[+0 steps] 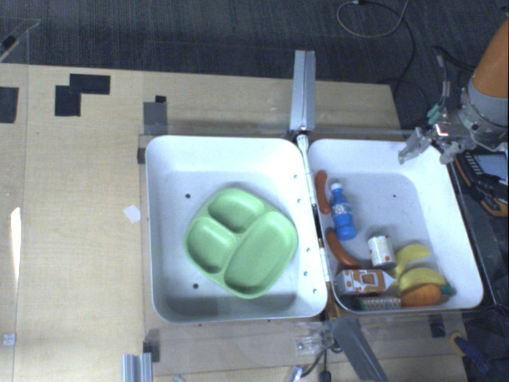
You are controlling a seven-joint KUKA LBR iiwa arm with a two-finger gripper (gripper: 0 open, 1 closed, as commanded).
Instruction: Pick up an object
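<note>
The right bin (445, 205) holds several small objects along its left and near sides. A blue bottle (343, 212) lies beside a red sausage (321, 191), with a second sausage (343, 252) below it. Next to these are a white can (381, 250), two yellow bananas (414, 255), an orange (421, 295) and a brown carton (365, 281). My gripper (428, 151) hangs over the far right corner of this bin, well apart from the objects. It is open with nothing between its fingers.
A green divided plate (242, 241) lies in the left bin (171, 173). A metal post (303, 94) stands behind the wall between the two bins. A black cable (374, 14) loops on the dark floor at the back.
</note>
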